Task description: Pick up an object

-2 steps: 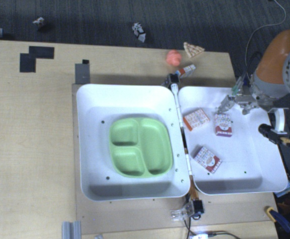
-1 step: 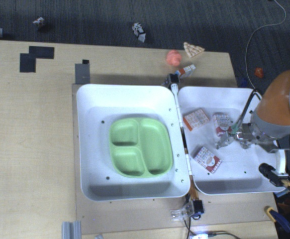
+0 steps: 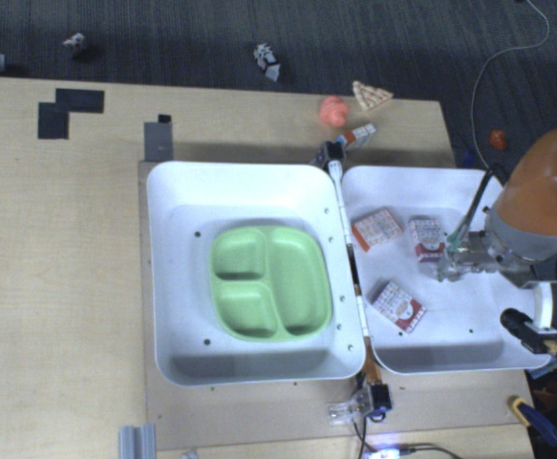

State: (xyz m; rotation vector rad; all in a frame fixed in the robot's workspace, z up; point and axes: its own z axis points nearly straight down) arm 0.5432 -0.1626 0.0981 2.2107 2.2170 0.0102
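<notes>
Three small red-and-white packets lie in the right bin [image 3: 469, 338]: one [image 3: 377, 228] at the upper left, one [image 3: 425, 236] beside it to the right, and one [image 3: 397, 306] lower down near the middle. My gripper [image 3: 450, 260] hangs low over the right bin, just right of and below the second packet, close to its edge. The grey arm with its orange band [image 3: 544, 191] comes in from the right behind it.
The left bin [image 3: 178, 256] holds a green divided plate [image 3: 268, 280]. On the bench behind the bins lie a pink ball [image 3: 333, 111], a wedge-shaped toy [image 3: 371, 95] and a small tube [image 3: 359, 136]. A black cable [image 3: 481, 191] runs down to the wrist.
</notes>
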